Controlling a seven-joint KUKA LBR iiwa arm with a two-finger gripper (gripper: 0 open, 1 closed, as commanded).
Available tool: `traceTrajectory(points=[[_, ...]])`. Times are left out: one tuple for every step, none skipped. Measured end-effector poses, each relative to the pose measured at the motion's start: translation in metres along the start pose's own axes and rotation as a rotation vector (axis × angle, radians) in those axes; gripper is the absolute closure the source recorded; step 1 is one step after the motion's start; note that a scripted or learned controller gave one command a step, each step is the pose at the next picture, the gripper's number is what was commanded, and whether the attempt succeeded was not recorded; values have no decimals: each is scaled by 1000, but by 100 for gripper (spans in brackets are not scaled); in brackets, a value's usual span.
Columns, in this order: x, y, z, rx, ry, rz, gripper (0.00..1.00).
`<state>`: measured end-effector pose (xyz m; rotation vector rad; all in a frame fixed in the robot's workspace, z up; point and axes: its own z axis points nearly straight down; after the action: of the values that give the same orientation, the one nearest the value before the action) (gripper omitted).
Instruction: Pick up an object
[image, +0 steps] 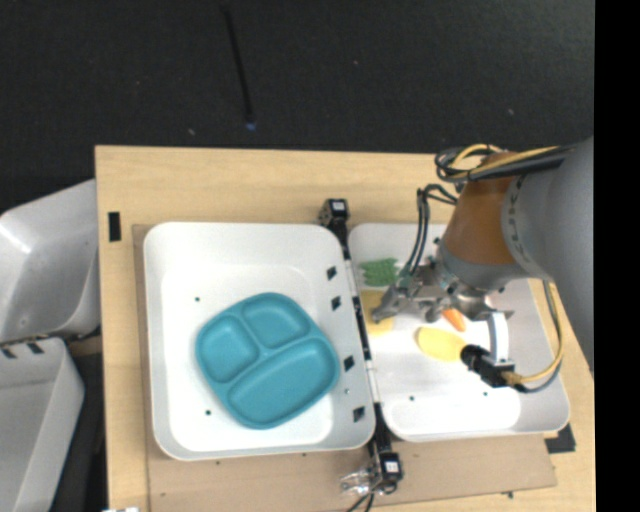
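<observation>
The gripper (400, 300) is down in the right bin (450, 415), near that bin's left wall, with the metal finger parts pointing left toward the divider between the two bins. Whether it is apart or closed cannot be told from this angle, and nothing is clearly seen between its tips. Just beside it, at the left, lies a small yellow piece (381, 322), and above that a green object (379, 270) sits near the bin's upper left corner. To the right of the gripper, under the wrist, a yellow object (440, 343) lies on the bin floor, with a small orange object (454, 320) just above it, partly covered by the wrist. The arm (540, 215) comes in from the right, its orange band (478, 220) above the wrist, with cables looping around it. The left bin (170, 400) holds a blue divided plate (265, 358) with three compartments, lying flat near the middle. Both bins rest on a wooden bench (250, 165)
</observation>
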<state>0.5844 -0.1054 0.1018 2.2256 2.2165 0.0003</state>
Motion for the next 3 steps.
traceTrajectory(points=[[-1,2,-13,-6,0,4,100],[5,11,-66,-5,-1,-7,100],[8,4,-125,-6,-1,-7,100]])
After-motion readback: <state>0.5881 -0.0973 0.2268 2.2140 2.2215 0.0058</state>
